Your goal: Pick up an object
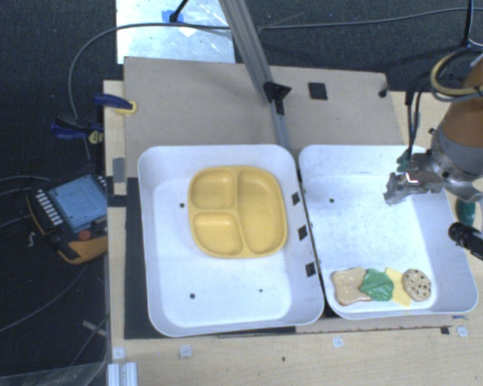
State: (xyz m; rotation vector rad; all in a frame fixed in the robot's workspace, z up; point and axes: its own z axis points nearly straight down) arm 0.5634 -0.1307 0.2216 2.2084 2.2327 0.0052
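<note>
Several toy foods lie in a row along the front wall of the right bin (pixel 362 167): a tan slice of toast (pixel 350 286), a green leaf (pixel 377 284), a yellow cheese piece (pixel 398 290) and a chocolate-chip cookie (pixel 417 284). My gripper (pixel 404 188) hangs over the right bin's far right part, well behind the foods and apart from them. The grey arm with its orange band (pixel 469 127) comes in from the right edge. Nothing shows under or in the gripper.
A yellow divided plate (pixel 237 212) rests in the left bin (pixel 165 240). A metal pole (pixel 253 47) slants down to the ridge between the bins. Cables, clamps and a handheld blue-screened pendant (pixel 72 207) lie left of the bench.
</note>
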